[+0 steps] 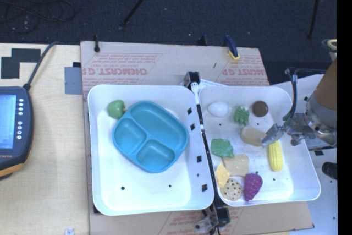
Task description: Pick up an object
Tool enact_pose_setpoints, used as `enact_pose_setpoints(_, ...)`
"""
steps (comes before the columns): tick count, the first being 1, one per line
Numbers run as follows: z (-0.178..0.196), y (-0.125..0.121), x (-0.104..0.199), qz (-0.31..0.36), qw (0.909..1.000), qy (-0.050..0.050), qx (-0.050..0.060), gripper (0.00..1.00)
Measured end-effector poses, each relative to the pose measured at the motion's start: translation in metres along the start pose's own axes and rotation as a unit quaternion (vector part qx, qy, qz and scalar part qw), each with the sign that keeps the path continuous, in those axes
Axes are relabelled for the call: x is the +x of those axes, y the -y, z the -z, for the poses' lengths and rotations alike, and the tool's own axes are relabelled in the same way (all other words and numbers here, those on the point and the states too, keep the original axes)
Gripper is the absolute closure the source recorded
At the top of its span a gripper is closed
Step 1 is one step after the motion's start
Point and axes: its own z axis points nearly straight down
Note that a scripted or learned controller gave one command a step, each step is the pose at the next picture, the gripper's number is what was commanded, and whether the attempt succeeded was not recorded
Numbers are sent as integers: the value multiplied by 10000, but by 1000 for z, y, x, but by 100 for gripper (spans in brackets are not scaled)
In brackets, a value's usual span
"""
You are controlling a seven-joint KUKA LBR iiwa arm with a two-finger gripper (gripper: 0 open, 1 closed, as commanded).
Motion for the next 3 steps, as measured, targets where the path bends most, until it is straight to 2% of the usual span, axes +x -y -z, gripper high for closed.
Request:
enact_pose_setpoints(1, -111, -28, -25, -1, 10000, 2, -16, 0)
enact_pose_setpoints(2, -95, -28, -27, -15, 10000, -11, -14, 100)
enact_pose_setpoints(3, -106, -54, 61, 35, 10000, -4, -15, 100)
